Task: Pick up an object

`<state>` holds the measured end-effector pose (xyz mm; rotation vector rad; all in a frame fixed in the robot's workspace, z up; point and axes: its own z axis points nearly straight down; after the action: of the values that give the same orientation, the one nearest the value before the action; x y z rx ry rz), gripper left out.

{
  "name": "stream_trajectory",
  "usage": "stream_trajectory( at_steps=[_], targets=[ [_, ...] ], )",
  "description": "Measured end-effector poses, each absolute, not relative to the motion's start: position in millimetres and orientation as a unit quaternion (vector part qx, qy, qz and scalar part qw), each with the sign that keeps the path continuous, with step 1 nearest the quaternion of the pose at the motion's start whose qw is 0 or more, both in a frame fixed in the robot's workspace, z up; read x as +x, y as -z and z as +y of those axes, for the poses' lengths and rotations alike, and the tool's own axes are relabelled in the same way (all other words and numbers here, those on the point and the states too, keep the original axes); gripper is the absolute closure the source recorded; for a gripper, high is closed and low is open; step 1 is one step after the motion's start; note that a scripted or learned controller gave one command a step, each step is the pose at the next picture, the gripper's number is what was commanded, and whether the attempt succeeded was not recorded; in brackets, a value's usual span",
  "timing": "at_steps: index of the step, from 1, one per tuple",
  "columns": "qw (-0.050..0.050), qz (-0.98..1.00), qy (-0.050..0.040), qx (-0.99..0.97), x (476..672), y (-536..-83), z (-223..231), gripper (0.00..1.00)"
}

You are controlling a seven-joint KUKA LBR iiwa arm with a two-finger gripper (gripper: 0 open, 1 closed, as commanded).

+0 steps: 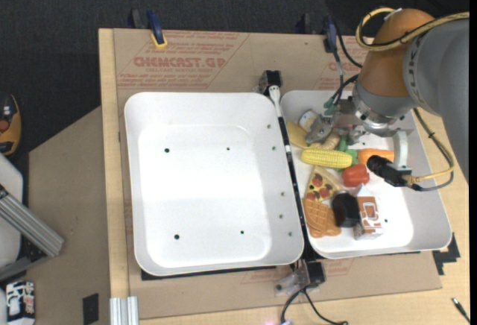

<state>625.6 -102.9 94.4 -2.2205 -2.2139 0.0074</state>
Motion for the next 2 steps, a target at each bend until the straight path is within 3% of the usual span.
stream_trajectory(
  at_steps=[1,2],
  targets=[
    [-0.004,-0.708,0.0008,-0.707,669.8,-89.1,-93.5,0.00],
    [-0.004,-0.707,0.0027,-0.707,668.9,-98.4,-92.2,1.00]
  ],
)
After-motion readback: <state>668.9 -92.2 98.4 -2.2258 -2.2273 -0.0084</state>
